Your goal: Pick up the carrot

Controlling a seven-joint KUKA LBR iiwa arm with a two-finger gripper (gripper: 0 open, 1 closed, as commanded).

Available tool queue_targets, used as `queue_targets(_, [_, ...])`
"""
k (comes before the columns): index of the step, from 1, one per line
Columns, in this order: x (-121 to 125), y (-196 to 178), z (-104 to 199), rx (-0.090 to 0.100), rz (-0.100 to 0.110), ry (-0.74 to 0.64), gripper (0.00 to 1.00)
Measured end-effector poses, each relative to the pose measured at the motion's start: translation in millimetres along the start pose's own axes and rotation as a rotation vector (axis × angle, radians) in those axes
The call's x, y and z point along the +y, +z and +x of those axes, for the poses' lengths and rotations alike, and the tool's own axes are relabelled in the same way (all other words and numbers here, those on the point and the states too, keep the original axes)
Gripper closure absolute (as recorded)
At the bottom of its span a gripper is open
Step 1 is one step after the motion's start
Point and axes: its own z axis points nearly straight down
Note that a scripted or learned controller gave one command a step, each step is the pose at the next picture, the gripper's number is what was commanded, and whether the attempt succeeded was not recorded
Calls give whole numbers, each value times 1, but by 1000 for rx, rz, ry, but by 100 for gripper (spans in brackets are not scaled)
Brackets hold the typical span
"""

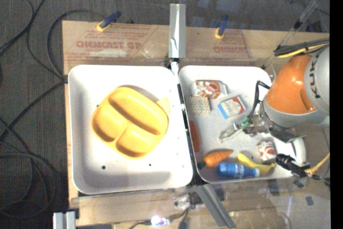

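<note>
The orange carrot (217, 157) lies near the front edge of the right bin (188, 115), its green end pointing left. My gripper (229, 134) hangs over the middle of that bin, just above and to the right of the carrot and not touching it. It is open, with nothing between its fingers. The grey arm with its orange band (289, 91) reaches in from the right.
Next to the carrot are a blue bottle (236, 170), a yellow banana (256, 163) and a red-and-white can (265, 151). Further back lie a small box (231, 106), a red packet (209, 88) and a mesh item (199, 105). A yellow divided tray (130, 120) sits in the left bin.
</note>
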Motion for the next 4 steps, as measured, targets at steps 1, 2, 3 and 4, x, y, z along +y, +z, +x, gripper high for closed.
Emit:
queue_targets(1, [15,-97,-12,2,5,-17,0])
queue_targets(2, [-28,-35,32,5,6,-301,0])
queue_targets(3, [-16,-103,15,2,4,-538,0])
queue_targets(4, [-26,-29,43,3,7,-32,0])
